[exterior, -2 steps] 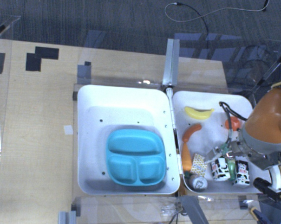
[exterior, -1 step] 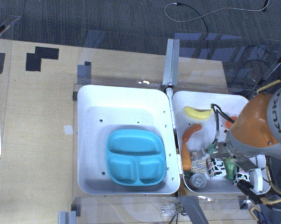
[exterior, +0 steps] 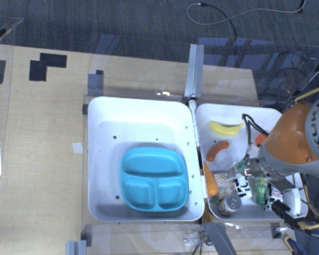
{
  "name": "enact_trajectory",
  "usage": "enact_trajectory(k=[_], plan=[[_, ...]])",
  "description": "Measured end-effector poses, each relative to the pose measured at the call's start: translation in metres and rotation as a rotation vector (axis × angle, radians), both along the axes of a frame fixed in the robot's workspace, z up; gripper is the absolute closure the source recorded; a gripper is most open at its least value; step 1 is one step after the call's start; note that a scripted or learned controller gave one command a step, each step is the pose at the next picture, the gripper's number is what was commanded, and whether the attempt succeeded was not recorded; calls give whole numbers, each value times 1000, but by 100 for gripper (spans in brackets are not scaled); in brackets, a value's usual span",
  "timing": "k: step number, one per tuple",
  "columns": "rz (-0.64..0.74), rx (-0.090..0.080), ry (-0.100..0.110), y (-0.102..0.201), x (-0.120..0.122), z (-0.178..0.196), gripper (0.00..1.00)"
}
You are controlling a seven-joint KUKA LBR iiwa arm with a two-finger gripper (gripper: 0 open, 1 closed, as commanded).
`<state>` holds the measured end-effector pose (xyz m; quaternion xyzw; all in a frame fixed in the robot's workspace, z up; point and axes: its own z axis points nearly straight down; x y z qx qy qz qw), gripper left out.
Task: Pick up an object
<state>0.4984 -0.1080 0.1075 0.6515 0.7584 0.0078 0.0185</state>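
Note:
The right bin [exterior: 202, 126] holds a yellow banana [exterior: 225, 128] at the back, with a red-brown sausage [exterior: 217, 150] in front of it. An orange carrot [exterior: 211, 182] lies along the bin's left wall, and a metal can [exterior: 229, 204] stands near the front. A green object [exterior: 260, 190] shows just under the wrist. My gripper [exterior: 241, 178] hangs low over the middle of this bin, right of the carrot and just behind the can. The arm's body hides the bin's right part.
The left bin [exterior: 103, 148] holds a blue divided plate [exterior: 153, 178] towards its front. A metal rail [exterior: 193, 73] runs back from between the two bins. The grey and orange arm [exterior: 293, 141] covers the right bin's right side.

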Motion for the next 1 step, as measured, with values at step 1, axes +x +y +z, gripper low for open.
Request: enact_trajectory(k=[1], plan=[[64,11,39,41,19,89,100]])
